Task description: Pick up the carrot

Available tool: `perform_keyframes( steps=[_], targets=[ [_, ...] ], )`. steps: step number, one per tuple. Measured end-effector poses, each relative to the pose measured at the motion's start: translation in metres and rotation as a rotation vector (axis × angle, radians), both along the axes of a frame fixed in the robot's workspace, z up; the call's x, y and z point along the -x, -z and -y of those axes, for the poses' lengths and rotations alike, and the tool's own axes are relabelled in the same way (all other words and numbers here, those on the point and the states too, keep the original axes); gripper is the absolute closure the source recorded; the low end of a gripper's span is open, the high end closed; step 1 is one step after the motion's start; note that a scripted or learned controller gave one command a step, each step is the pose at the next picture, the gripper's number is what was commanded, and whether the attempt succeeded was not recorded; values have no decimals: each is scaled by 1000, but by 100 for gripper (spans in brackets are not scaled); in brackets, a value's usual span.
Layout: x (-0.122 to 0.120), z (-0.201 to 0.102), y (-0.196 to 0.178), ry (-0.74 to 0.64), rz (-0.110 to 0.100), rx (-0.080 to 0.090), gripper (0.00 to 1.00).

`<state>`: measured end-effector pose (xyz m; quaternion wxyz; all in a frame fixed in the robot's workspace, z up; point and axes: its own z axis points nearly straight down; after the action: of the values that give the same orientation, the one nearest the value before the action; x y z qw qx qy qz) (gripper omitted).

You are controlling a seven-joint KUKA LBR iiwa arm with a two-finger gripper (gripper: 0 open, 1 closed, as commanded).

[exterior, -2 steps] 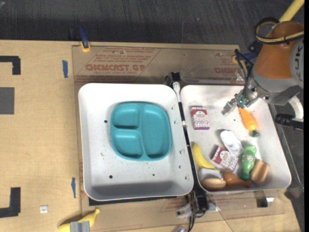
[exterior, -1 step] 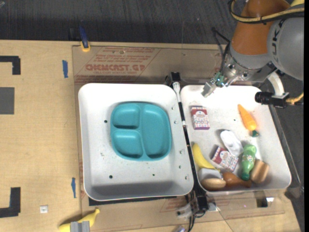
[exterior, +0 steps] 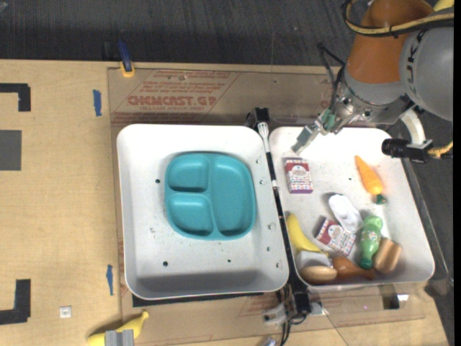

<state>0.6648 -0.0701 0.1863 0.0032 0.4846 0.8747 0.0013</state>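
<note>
A tan cardboard-covered surface carries two shallow white bins side by side, seen from above at a slant. The left white bin holds a teal plastic plate with three compartments lying flat near its middle. The right white bin holds a scatter of toy foods. At about 10 o'clock in it lies a small red and white carton. Along its 6 o'clock side sit a yellow banana, a second red and white box, a white pouch, a green bottle and brown bread-like pieces, packed close together. The small orange carrot with a green tip lies alone at about 2 o'clock in this bin, pointing toward 11 o'clock. The pincer hangs over the bin's 11 o'clock corner, well apart from the carrot, with nothing between its tips; whether its fingers are wide or narrow I cannot tell. The grey arm with its orange band reaches in from 1 o'clock.
</note>
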Motion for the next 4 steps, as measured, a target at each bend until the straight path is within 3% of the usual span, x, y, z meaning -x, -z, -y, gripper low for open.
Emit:
perform_keyframes(
  steps=[1,2,3,4],
  targets=[
    [29,72,91,-123,3,3,0],
    [63,131,98,-63,1,-12,0],
    [60,134,84,-61,15,-2,100],
    [66,54,29,157,3,-2,100]
  ],
)
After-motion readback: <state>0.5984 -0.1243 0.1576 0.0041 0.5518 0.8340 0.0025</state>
